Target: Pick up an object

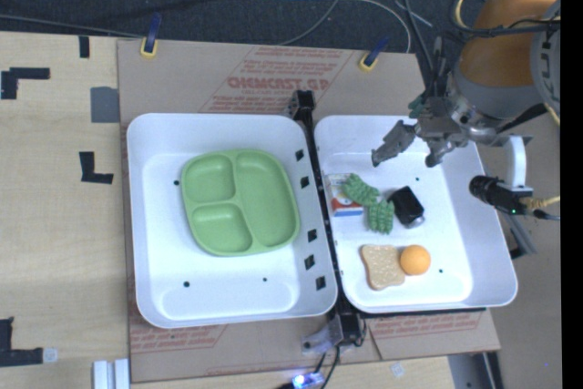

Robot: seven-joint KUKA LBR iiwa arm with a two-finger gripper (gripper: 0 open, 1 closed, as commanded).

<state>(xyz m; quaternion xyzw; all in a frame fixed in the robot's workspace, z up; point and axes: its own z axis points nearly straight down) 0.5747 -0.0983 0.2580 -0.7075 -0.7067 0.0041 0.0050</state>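
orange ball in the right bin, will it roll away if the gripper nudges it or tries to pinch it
Probably. The orange ball looks round and smooth, so a nudge would likely send it rolling across the right bin. It touches the toast piece, which may block it on that side. The gripper, with fingers spread, could squeeze it out if off-centre.

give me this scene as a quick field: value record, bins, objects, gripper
left bin: green divided plate
right bin: green leafy toy, black block, toast slice, orange ball, small carton
ball vs toast: touching, ball on toast's right edge
gripper: open, above right bin's far part, holding nothing
held object: none
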